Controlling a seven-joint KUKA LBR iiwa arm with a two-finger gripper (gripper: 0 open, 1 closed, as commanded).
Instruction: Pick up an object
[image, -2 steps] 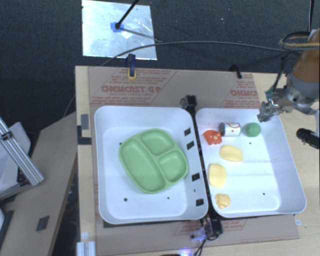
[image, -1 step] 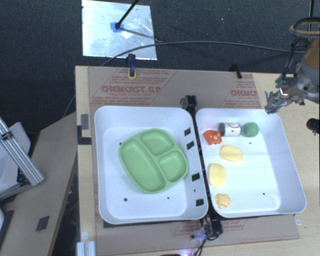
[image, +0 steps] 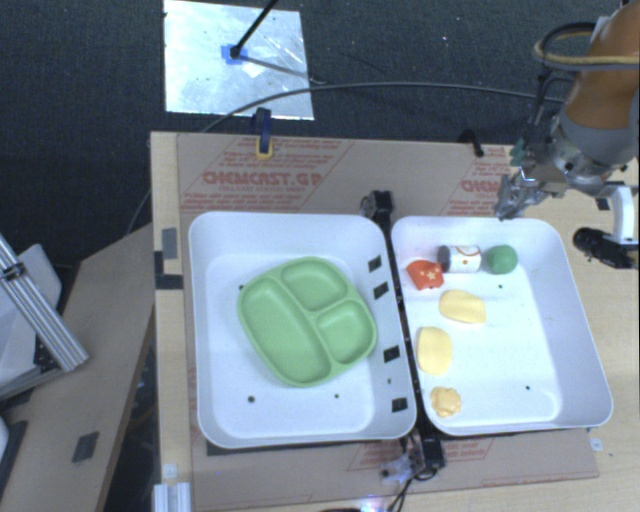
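Your gripper (image: 511, 203) sits at about one o'clock of the right bin (image: 575, 330), hanging over its far rim; whether it is wide or narrow you cannot tell from this angle, and nothing shows between its tips. It looks parked high and outside so the whole bin stays open to choose from. The pickable things cluster along the bin's ten-to-seven o'clock side: a red piece (image: 425, 274), a small white can (image: 462, 259) and a green ball (image: 501, 259) in a row, then two yellow pieces (image: 462, 307) (image: 434, 350) and a small orange-yellow lump (image: 445, 402). The can lies on its side, long axis running nine to three o'clock. The green tray (image: 306, 320) fills the left bin (image: 215, 330)
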